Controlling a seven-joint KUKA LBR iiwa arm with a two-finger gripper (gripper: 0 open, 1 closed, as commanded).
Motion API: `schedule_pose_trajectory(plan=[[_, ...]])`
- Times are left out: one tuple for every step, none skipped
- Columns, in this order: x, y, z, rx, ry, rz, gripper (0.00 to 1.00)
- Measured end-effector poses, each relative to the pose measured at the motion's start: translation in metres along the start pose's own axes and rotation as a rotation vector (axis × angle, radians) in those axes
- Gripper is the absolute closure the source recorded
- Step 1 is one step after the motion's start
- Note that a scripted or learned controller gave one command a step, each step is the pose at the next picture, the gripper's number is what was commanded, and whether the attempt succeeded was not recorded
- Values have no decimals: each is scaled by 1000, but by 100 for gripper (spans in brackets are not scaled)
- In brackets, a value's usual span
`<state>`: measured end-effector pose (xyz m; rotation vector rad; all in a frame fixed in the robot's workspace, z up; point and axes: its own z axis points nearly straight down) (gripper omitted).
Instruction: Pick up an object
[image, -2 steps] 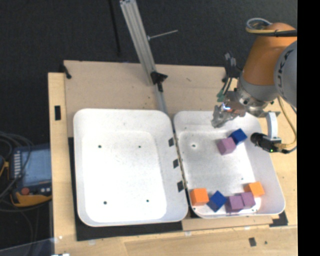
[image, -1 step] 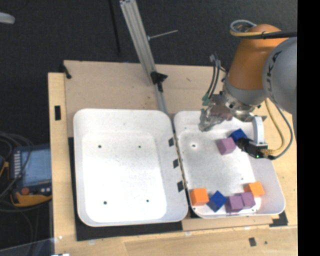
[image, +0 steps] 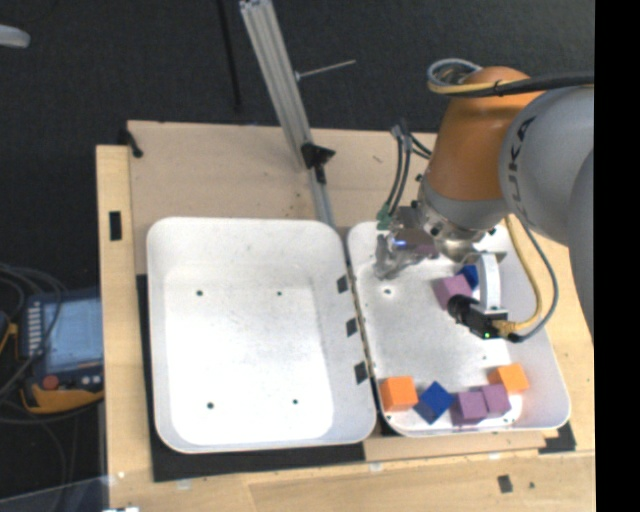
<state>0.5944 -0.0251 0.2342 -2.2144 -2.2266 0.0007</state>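
Bench (image: 250, 170): carrying two white bins side by side, its bare edge running along the near side.
Near row: five blocks are sitting along the right bin's (image: 400, 330) near rim. An orange block (image: 399, 392) is lying at the left end, a blue block (image: 434, 401) just beside it, then two purple blocks (image: 469, 407) (image: 495, 399) touching each other, and a second orange block (image: 513, 377) at the right end.
Left bin (image: 250, 330): lying next to the right bin, showing a speckled floor and four dark dots.
Mid bin: another purple block (image: 452, 290) is resting under the wrist, with a bit of blue (image: 469, 273) peeking out just behind it.
Gripper (image: 392, 262): hanging low over the right bin's far left corner, well apart from the near row.
Fingers: cannot tell whether they are released or clenched, and no block is showing between them.
Arm (image: 475, 150): reaching in from the right, orange band sitting above the wrist, cables looping down its side.
Far side: a metal rail (image: 285, 95) is slanting up beyond the bins.
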Motion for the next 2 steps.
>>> schedule_pose_trajectory(plan=[[48, -19, 9, 0, 0, 0, 100], [109, -37, 2, 0, 2, -4, 100]])
